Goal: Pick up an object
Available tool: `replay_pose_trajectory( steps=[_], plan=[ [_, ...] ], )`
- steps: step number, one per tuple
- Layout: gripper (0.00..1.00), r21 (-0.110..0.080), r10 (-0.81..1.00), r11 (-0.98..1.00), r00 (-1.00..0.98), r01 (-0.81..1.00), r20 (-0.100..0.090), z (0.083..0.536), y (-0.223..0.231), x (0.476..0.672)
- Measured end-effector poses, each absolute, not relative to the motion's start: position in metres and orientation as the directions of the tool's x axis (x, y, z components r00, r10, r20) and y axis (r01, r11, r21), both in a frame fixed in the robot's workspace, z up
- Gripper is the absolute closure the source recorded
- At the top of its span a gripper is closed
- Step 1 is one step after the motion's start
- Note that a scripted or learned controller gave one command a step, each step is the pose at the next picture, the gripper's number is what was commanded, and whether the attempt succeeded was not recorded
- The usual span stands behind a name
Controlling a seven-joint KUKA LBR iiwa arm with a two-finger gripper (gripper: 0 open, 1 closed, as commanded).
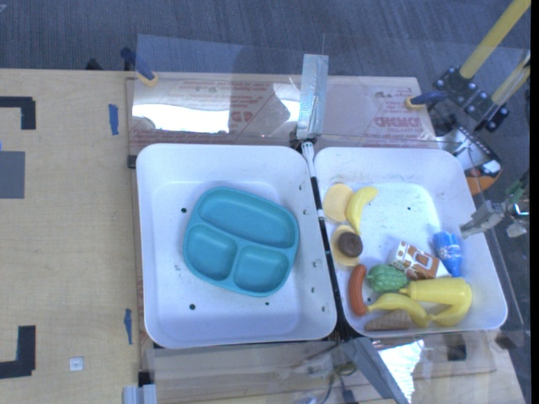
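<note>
Blue bottle point(448, 252) lies just left of the end effector point(487, 219), whose finger state I cannot tell.

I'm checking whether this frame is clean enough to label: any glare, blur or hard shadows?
Camera view: bright glare on the clear panel behind the left bin; lighting over both bins is even, with soft shadows; the blue tray and the banana look sharp, while the gripper at the right bin's edge is small and slightly blurred.
</note>
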State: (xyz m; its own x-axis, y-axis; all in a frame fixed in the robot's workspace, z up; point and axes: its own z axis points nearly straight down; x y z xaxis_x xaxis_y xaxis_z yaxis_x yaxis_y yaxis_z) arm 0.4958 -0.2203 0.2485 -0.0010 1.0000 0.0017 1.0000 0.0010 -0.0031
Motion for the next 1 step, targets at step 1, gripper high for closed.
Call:
replay_pose_trajectory(
  steps=[1],
  plan=[
    [0.0, -0.003, 0.942, 0.336, -0.336, 0.942, 0.004, 0.1622, -0.1324, 0.565]
  ],
)
